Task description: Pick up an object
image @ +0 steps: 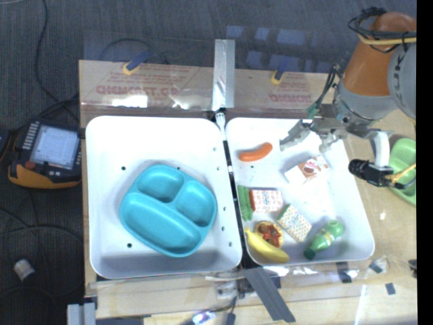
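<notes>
The right bin [352, 202] holds several toy foods: an orange hot dog [256, 152], a white carton with a red mark [306, 170], a red and white box [265, 200], a patterned cracker pack [294, 223], a banana [265, 248], a small red item [269, 233], a green bottle [324, 239] and a green strip [244, 202]. My gripper [310, 135] hangs over the bin's far edge, above and right of the hot dog. Its fingers [293, 138] are spread, with nothing between them.
A blue divided plate [169, 208] lies in the left bin [108, 147]. A metal divider post [223, 80] stands between the bins at the back. A green object [404, 160] sits right of the right bin. A handheld pendant [47, 153] rests on the floor at left.
</notes>
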Available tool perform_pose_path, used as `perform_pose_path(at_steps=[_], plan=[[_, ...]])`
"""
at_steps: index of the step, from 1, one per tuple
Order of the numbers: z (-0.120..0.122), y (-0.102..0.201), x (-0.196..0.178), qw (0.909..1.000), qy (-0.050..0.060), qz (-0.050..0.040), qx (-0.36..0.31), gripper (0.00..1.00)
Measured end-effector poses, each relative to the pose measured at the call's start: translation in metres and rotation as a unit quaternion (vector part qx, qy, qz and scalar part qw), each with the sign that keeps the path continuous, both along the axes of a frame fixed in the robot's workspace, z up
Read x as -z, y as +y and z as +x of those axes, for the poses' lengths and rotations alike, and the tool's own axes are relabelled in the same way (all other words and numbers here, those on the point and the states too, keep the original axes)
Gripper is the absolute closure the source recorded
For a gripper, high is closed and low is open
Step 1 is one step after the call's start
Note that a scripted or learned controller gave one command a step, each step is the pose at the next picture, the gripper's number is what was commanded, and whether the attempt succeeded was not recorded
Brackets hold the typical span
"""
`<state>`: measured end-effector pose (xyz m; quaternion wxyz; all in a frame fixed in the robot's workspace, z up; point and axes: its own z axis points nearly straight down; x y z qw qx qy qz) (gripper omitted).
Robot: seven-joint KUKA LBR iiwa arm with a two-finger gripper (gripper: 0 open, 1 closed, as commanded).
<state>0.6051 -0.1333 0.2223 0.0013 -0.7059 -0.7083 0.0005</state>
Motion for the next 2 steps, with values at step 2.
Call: perform_pose_path(at_steps=[2], plan=[[0.062, 0.027, 0.133, 0.9973, -0.004, -0.0033, 0.073, 0.00]])
